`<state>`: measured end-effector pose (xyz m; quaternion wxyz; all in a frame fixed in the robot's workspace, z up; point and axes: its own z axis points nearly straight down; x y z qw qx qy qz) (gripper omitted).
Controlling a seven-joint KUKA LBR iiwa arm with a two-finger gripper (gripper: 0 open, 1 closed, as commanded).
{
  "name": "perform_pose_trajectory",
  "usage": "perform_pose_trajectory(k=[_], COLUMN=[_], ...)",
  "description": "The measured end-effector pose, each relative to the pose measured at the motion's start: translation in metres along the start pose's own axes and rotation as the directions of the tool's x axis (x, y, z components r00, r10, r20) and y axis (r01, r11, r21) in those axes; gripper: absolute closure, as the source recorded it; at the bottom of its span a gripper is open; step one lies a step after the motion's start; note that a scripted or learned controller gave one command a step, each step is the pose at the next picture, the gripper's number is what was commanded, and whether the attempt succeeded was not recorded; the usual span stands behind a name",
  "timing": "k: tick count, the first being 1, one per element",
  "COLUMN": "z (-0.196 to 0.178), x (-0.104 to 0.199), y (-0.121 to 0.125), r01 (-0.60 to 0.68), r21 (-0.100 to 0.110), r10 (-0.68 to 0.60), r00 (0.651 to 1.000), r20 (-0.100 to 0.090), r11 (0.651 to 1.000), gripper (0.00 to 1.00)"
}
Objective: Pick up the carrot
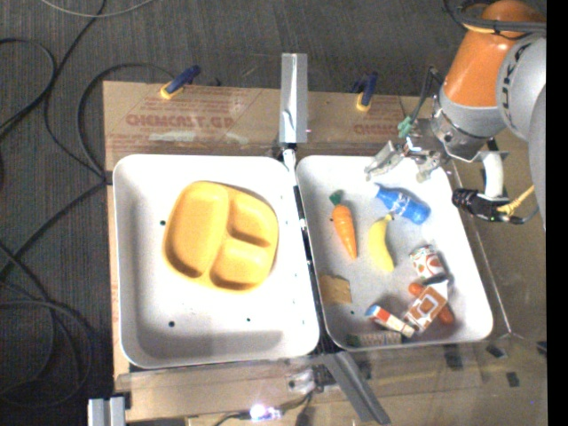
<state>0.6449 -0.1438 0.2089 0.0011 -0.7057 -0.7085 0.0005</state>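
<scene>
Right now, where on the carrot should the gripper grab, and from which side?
Probably from straight above, fingers closing across the thick orange middle of the carrot. It lies flat, green top toward the bin's far wall, with bare floor on its left and the banana apart on its right.

You are looking at a robotics lab, not a home or kitchen. The two white bins (133, 327) sit on a cardboard sheet (195, 118) held by blue and yellow clamps (180, 81) at the far edge. Loose black cables (53, 131) trail over grey carpet (293, 16) on the left. The food in the right bin is toy plastic.
</scene>
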Motion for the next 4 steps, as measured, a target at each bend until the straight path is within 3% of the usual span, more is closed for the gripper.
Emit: perform_pose_trajectory(k=[1, 2, 3, 4], z=[0.075, 0.12, 0.111, 0.003], x=[0.05, 0.043, 0.044, 0.03], y=[-0.016, -0.024, -0.023, -0.019], r01=[0.039, 0.017, 0.017, -0.058], r21=[0.001, -0.009, -0.01, -0.001], r10=[-0.039, -0.017, -0.017, 0.058], r00=[0.999, 1.0, 1.0, 0.998], r20=[0.001, 0.003, 0.0, 0.004], r11=[0.999, 1.0, 1.0, 0.998], gripper=[0.0, 0.0, 1.0, 1.0])
